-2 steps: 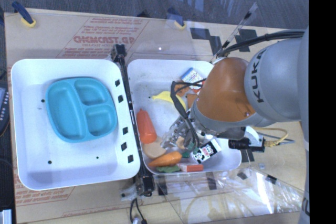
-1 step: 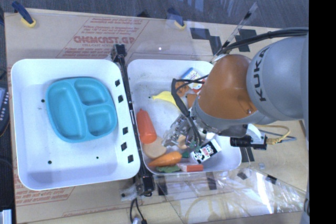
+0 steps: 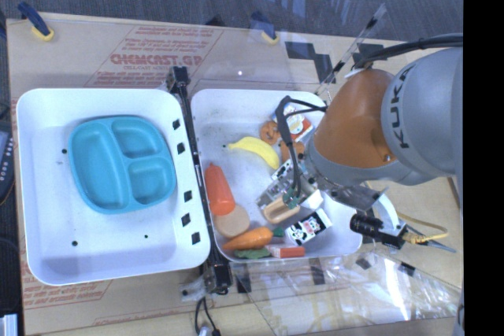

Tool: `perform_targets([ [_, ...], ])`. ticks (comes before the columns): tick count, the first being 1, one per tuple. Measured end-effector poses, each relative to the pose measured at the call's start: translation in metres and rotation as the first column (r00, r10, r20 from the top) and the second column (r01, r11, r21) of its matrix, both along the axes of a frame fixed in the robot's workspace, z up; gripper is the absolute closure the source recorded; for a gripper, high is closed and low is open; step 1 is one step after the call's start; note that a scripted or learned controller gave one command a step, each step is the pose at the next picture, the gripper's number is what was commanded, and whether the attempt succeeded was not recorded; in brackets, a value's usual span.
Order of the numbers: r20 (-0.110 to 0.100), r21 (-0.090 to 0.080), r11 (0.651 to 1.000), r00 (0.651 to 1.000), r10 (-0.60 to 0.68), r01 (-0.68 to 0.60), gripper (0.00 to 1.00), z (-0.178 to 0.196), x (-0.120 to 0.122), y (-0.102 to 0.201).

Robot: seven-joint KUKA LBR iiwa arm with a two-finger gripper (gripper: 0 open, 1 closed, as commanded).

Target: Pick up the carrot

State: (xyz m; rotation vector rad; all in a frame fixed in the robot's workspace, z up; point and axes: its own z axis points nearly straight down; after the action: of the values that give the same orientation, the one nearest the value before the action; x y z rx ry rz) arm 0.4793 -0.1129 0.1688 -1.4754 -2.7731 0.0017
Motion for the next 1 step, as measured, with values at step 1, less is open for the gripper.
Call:
perform_targets([
  [1, -0.004, 0.000, 0.873, 0.873, -0.488, 0.488, 1.00, 0.0223, 0.0382, 0.0782],
])
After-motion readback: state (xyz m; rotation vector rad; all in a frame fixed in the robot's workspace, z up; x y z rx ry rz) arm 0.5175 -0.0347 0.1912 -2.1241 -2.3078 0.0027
